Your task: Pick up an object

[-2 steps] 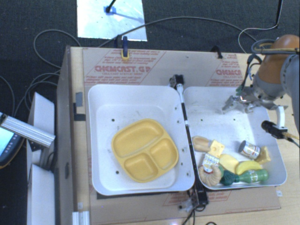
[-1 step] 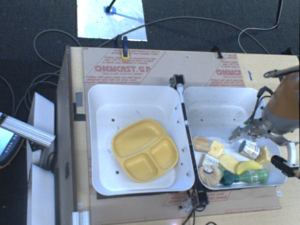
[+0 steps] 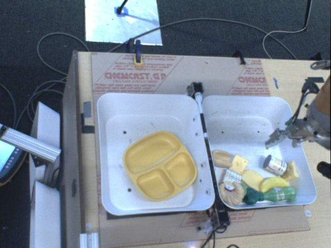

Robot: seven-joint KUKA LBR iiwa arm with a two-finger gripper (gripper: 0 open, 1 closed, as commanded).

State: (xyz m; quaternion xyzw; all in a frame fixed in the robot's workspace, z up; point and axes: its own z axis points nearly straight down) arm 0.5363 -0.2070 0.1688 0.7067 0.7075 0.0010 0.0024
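The right shallow white plastic bin [image 3: 248, 112] holds toy foods in its near corner; the left one carries a yellow divided tray [image 3: 160, 165]. The gripper [image 3: 282, 137] hovers above them, fingers spread, holding nothing. Picking is not yet done.

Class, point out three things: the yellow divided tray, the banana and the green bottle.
yellow divided tray [image 3: 160, 165]: camera view, on the ridge between its compartments.
banana [image 3: 274, 183]: camera view, middle of its curved body.
green bottle [image 3: 279, 194]: camera view, its body.

The arm [image 3: 321, 107] reaches in from the right, gripper [image 3: 283, 136] low, its fingers spread apart, nothing between them.
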